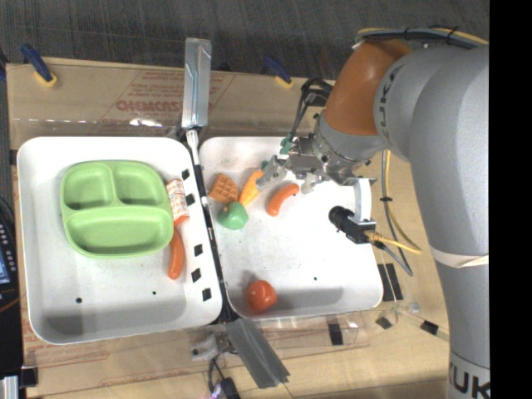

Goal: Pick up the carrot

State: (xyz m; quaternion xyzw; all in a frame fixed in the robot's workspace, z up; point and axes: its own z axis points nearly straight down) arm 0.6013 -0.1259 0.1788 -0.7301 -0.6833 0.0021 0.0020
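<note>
The carrot (250, 188) is a short orange piece lying at a slant in the back of the right bin (332, 256), its upper end pointing toward the gripper. My gripper (291, 171) hangs low over the bin's back middle, just right of the carrot's upper end and above a curved red-orange piece (281, 199). The wrist hides the gripper's tips, and no object shows held in it.
Beside the carrot lie an orange waffle-like piece (222, 188) and a green pepper (234, 215). A red tomato (261, 295) sits near the front wall. The left bin (50, 306) holds a green divided tray (116, 208), a sausage (175, 256) and a small wrapped item (177, 198).
</note>
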